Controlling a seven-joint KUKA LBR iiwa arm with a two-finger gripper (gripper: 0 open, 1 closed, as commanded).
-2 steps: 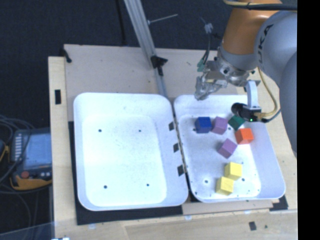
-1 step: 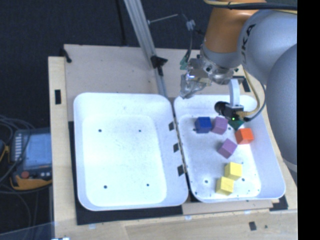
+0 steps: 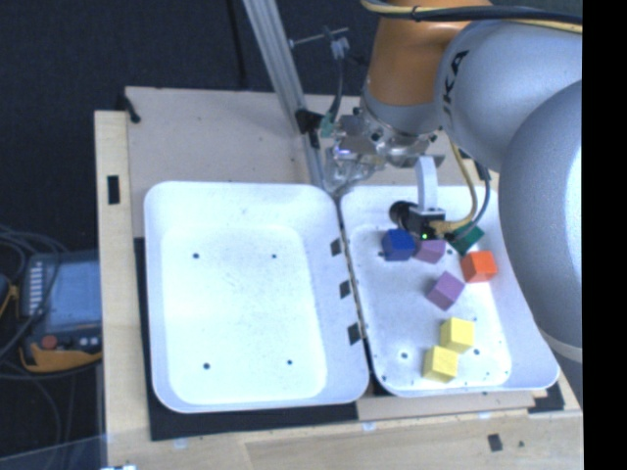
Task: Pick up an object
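I take this to be the approach step of the pick: my gripper (image 3: 341, 176) hangs over the far corner of the right bin (image 3: 387, 311), and every piece I can see lies loose on the bin floor. Whether my gripper is spread or closed I cannot tell from here. The blue block (image 3: 397, 246) is my likeliest target. It lies near my gripper, nearer the camera and a little further from the left bin (image 3: 245, 292). A purple block (image 3: 431, 252) touches the blue block on the side away from the left bin, and an orange block (image 3: 478, 264) sits beyond that. Next I judge I must shift over the blue block, descend, and close on its free sides.
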